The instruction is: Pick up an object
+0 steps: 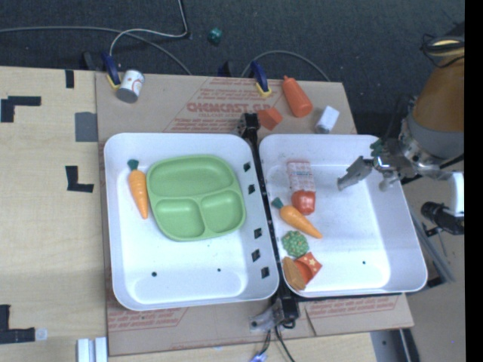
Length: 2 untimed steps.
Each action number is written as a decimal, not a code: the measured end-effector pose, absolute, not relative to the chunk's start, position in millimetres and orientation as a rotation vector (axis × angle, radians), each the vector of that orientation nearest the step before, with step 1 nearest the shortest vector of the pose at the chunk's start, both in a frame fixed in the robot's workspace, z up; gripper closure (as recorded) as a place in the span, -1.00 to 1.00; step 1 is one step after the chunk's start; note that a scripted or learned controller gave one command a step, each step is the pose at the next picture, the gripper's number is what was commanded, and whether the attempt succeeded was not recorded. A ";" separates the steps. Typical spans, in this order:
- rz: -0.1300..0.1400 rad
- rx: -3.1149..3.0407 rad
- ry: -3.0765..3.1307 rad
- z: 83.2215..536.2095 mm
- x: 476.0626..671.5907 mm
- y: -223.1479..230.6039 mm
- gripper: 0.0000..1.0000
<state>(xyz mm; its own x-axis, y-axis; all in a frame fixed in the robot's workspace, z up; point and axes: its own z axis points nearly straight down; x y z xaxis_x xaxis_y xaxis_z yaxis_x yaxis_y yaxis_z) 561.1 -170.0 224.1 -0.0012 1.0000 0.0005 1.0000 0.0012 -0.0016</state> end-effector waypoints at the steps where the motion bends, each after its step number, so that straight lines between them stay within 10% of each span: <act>1: -0.017 -2.234 -2.231 102.9 558.0 -119.8 -1.00; 2: 0.004 -2.238 -2.229 87.1 608.9 -101.9 -1.00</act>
